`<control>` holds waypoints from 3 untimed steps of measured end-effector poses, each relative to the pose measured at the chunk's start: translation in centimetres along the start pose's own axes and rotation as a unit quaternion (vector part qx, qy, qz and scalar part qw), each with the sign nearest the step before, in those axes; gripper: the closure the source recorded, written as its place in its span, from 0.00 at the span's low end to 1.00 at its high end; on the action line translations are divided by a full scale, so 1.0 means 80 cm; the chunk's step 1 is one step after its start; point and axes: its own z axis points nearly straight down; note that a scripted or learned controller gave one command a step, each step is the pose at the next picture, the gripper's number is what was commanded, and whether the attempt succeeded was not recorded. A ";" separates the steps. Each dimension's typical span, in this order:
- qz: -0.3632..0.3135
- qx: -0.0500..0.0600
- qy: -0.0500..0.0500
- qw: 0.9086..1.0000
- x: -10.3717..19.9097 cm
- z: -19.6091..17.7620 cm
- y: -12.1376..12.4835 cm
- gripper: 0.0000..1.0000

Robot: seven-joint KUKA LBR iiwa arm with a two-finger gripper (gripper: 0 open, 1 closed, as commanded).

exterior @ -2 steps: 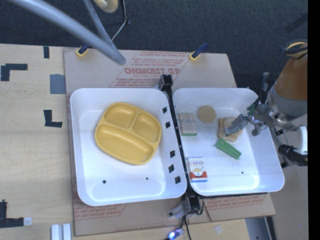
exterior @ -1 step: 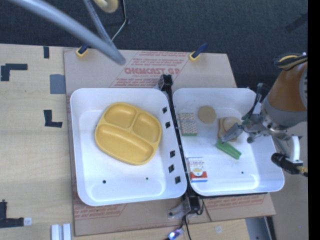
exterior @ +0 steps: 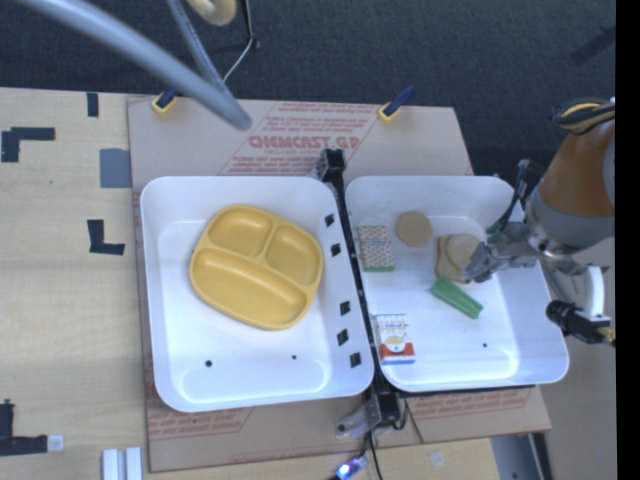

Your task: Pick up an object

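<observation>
The table [exterior: 60, 268] is pale wood with dark tape marks, and a brown cardboard sheet [exterior: 290, 138] with red lettering lies on it under two shallow white bins set side by side. The left bin [exterior: 170, 368] holds a yellow divided plate [exterior: 258, 265], lying flat and slightly turned, with three compartments showing. The right bin [exterior: 520, 358] holds the smaller things.

The arm [exterior: 580, 183] — grey with an orange band — comes in from the right, over the right bin's right wall. Its jaws [exterior: 478, 266] are down inside the right bin, right at a tan round piece [exterior: 456, 255] lying near the bin's middle; whether they are clenched or released cannot be told, and nothing is seen plainly between them.

Just below the jaws a green oblong block [exterior: 457, 298] lies flat at a slant on the bin floor. Left of the tan piece, near the far wall, sits a tan round disc [exterior: 413, 229]. Beside the divider, a small patterned packet [exterior: 375, 248] lies flat. Nearer the front wall — also close to the divider — lies a small white carton [exterior: 393, 337] with red and orange print.
</observation>
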 end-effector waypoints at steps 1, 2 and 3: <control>0.001 -0.003 -0.001 1.000 -0.011 -0.060 0.002 1.00; 0.000 -0.003 -0.001 1.000 -0.011 -0.114 0.003 1.00; -0.001 -0.001 0.000 1.000 0.044 -0.104 0.012 1.00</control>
